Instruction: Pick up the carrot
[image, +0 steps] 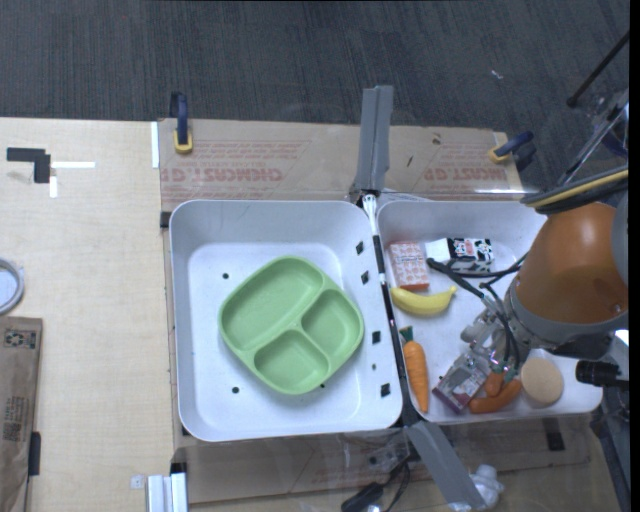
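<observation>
Here, arm reaching into right bin (500, 212), gripper (487, 352) low (finger state unclear), near carrot (415, 375).

Orange carrot (415, 375) lengthwise along right bin's left wall

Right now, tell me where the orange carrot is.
The orange carrot lies lengthwise in the right white bin, against its left wall near the front, just below the yellow banana.

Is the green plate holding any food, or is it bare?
Bare. The green plate sits in the left bin with all three compartments showing plain green; the carrot lies in the right bin.
</observation>
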